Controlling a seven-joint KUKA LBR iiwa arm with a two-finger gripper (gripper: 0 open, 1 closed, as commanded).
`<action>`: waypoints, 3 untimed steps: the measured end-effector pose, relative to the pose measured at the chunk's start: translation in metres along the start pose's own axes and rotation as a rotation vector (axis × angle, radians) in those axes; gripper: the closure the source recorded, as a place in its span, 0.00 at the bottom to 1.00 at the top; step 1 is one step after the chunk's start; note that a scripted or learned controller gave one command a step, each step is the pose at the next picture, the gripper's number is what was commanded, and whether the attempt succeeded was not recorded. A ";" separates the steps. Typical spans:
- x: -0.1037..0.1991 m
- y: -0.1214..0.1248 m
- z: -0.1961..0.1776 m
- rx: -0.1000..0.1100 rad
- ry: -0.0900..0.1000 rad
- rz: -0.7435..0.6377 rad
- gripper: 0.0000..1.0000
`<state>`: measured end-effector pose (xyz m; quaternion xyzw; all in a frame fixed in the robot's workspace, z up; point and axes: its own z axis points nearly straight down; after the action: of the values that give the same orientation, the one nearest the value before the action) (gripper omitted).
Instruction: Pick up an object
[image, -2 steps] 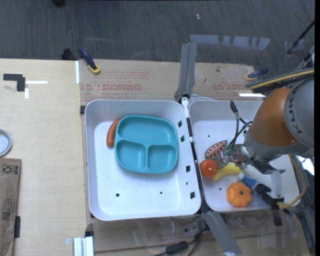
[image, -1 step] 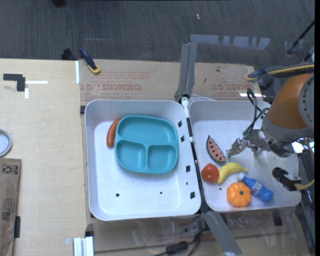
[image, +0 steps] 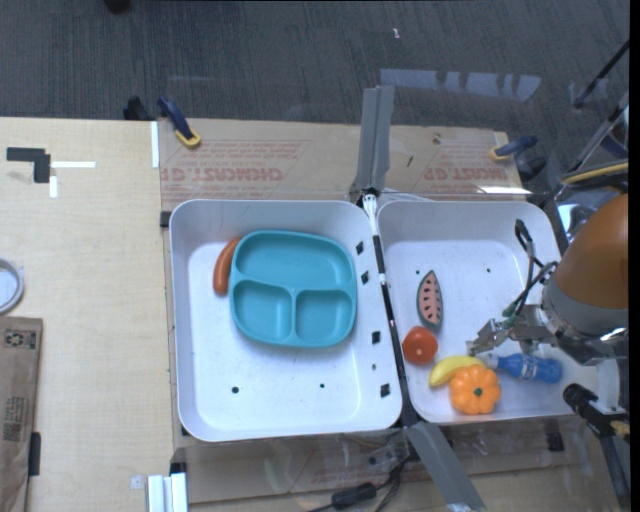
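In the right bin (image: 470, 235) lie a watermelon slice (image: 429, 298), a red tomato (image: 420, 346), a yellow banana (image: 448, 370), an orange pumpkin (image: 475, 390) and a blue bottle (image: 530, 368). My gripper (image: 497, 335) hangs low over the right bin's front right part, just above and left of the blue bottle and right of the tomato. It sits close to the banana and the pumpkin. I see nothing held in it. The arm's orange band (image: 600, 262) covers the bin's right wall.
The left bin (image: 200, 400) holds a teal divided plate (image: 294, 288) with an orange-red sausage (image: 223, 268) against its left side. A raised grey divider (image: 376, 140) stands behind the seam between the bins. Blue clamps (image: 178, 120) grip the cardboard at the back.
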<state>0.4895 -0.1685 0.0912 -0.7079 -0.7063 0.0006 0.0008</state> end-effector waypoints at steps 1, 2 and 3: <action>0.063 0.022 -0.047 -0.001 -0.001 -0.003 0.00; 0.074 0.089 0.001 0.002 -0.001 -0.003 0.00; 0.073 0.089 -0.008 0.003 -0.002 -0.005 1.00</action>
<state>0.5785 -0.0958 0.0988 -0.7061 -0.7081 0.0023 0.0009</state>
